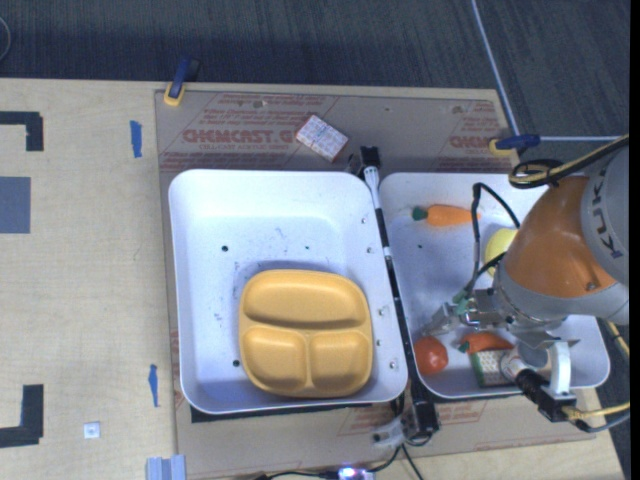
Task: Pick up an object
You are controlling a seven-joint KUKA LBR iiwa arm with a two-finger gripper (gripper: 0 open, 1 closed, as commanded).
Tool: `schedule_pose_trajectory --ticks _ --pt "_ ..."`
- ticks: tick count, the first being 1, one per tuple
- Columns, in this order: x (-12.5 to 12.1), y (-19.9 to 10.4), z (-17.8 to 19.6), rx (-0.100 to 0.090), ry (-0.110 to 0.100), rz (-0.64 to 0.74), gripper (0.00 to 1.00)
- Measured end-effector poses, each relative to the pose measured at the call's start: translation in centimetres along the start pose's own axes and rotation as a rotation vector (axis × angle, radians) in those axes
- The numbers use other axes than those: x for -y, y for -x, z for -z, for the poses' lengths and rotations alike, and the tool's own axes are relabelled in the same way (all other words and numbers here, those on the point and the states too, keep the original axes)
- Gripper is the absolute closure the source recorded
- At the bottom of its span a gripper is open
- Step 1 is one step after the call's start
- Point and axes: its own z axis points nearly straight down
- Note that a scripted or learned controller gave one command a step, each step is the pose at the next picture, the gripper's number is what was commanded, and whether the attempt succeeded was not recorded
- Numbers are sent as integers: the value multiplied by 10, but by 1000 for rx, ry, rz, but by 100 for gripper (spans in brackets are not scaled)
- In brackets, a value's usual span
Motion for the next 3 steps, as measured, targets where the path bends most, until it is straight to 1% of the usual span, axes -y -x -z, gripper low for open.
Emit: schedule_pose_trajectory --ticks 1,2,3 --pt "-2 0 10 1 5 0 100" --pt "-68 4 0 1 1 1 100" --pt "-67 4 0 1 0 1 0"
